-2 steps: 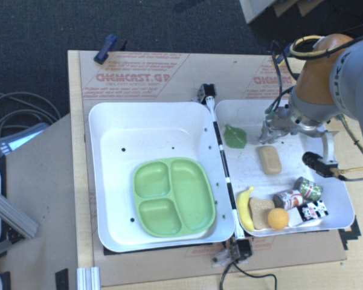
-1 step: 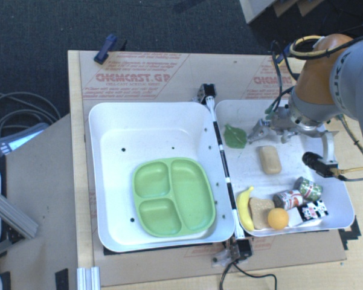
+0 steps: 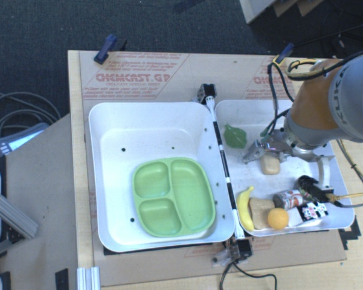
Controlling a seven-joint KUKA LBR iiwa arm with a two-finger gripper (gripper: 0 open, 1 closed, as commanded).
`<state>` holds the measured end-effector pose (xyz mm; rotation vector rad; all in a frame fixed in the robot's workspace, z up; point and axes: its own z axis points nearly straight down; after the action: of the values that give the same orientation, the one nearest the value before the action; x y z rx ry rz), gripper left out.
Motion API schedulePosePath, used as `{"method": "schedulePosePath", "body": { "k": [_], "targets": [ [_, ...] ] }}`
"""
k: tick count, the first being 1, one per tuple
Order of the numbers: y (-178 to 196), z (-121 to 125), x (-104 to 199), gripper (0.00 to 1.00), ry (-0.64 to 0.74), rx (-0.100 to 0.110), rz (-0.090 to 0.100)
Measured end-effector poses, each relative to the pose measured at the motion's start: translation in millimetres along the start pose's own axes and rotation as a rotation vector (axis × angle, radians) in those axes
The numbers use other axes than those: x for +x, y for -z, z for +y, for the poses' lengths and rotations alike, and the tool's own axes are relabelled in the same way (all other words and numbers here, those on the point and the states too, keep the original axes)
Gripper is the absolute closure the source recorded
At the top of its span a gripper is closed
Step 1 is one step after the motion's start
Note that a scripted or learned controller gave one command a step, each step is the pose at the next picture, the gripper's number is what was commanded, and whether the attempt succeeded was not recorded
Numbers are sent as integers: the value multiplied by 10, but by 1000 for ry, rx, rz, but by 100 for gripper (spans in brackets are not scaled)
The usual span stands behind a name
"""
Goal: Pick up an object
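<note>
My gripper [image 3: 263, 151] hangs low in the right bin [image 3: 241, 109], near its middle, on the grey arm with the orange band [image 3: 314, 104]. A small beige lump [image 3: 270, 164] lies right under it, touching or nearly touching. To the gripper's upper left sits a green leafy object [image 3: 235, 136]. Along the bin's front lie a banana [image 3: 245, 207], a tan bread-like piece [image 3: 260, 211], an orange ball [image 3: 278, 218], a small can [image 3: 289, 198] and a black-and-white item [image 3: 314, 210].
The left bin [image 3: 109, 132] holds a green divided plate [image 3: 172, 196]. A black divider rail [image 3: 220, 156] runs between the bins. Cables [image 3: 278, 83] loop behind the arm at the back right. The bench board [image 3: 139, 77] surrounds both bins.
</note>
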<state>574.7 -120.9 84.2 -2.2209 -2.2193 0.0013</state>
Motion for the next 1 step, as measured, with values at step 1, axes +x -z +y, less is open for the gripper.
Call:
{"method": "schedulePosePath", "body": {
  "k": [1],
  "targets": [
    [102,5,2,100,-1,-2,0]
  ]
}}
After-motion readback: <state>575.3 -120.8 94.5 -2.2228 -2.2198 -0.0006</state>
